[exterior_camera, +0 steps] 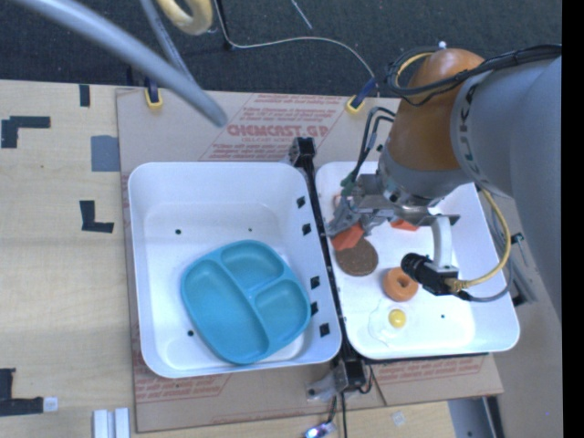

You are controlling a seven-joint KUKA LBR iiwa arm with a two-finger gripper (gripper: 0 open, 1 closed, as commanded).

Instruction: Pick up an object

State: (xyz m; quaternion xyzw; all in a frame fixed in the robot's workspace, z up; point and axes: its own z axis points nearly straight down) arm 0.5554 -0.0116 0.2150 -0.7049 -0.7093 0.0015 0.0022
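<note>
As the frame is read from its near edge, the right-hand bin holds a fried-egg toy closest to the viewer, then an orange ring-shaped piece, then a brown disc touching an orange-red item hard against the divider. The left-hand bin contains one blue sectioned tray, lying flat. Further back, the tool is down inside the right bin, directly over the orange-red item; whether it stands open or closed cannot be told, and no object is confirmed between its parts. In my judgement the step in hand is the descent onto that item. The next move calls for closing squarely on it, clear of the disc and bin wall, then lifting. Beyond lies the surface with black marks.
</note>
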